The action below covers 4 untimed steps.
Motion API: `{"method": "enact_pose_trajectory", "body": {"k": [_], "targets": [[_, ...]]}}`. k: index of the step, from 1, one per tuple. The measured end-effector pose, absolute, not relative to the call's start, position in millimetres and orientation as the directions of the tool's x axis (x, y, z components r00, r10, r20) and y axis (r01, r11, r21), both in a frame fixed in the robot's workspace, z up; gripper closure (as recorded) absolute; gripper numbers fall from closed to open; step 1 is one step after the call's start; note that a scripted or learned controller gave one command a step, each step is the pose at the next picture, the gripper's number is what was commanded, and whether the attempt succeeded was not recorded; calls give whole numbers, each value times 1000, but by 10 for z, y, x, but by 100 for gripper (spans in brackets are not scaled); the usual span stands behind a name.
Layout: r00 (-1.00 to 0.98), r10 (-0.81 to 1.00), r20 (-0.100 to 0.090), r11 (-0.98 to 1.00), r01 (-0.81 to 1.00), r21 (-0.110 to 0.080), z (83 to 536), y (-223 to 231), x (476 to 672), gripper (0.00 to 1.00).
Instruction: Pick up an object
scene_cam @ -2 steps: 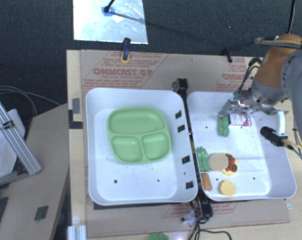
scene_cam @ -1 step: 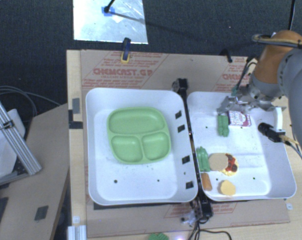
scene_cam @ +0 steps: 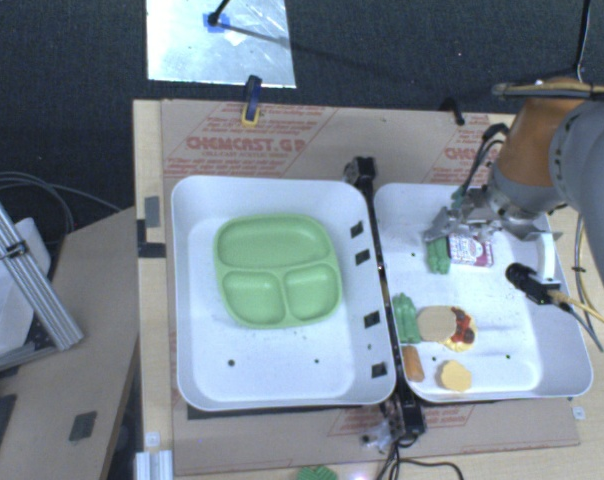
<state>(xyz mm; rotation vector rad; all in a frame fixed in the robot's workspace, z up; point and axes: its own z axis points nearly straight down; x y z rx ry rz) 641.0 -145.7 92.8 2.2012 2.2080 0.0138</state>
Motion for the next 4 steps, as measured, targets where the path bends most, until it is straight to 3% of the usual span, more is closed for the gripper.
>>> {"method": "enact_pose_trajectory", "body": {"k": [2,3,4], "targets": [[-5,1000,-2,5,1000,19,924,-1717,6407,0],[-6,1000,-7,6,1000,19,919,-1739,6583,0],[-5,1000,-2,5,1000,5,859,-1729,6544,0]]}}
